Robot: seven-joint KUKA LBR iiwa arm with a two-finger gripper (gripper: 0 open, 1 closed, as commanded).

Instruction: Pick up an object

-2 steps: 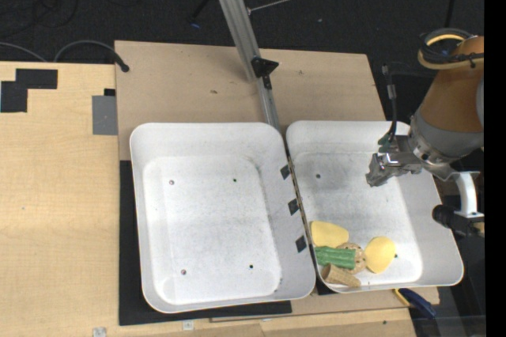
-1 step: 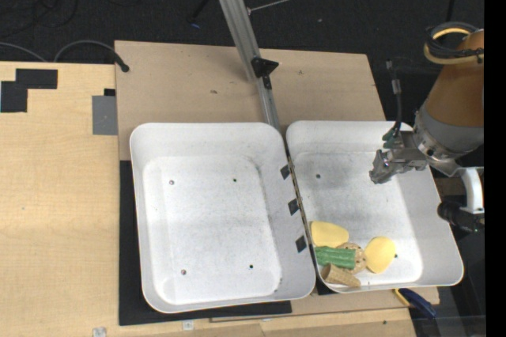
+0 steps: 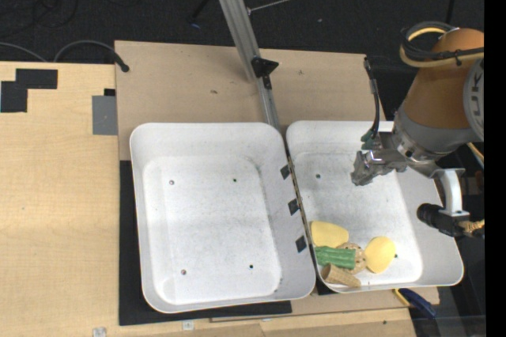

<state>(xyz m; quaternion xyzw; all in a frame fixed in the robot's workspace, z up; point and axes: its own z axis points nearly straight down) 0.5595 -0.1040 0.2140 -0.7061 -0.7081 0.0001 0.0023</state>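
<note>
- Two white bins sit side by side on the worktop (image 3: pixel 71 193): the left bin (image 3: pixel 158 149) and the right bin (image 3: pixel 439 268).
- Four small objects cluster at the right bin's near edge: a pale yellow piece (image 3: pixel 328 233), a yellow ball (image 3: pixel 380 254), a green piece (image 3: pixel 335 255), a tan piece (image 3: pixel 345 274).
- The hand (image 3: pixel 365 168) hangs over the right bin's middle, well apart from the cluster; how far open it is cannot be told.
- Bare floor lies around it.

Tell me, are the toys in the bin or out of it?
In. The yellow toys, green toy and tan piece lie piled in the right bin's near corner.
</note>
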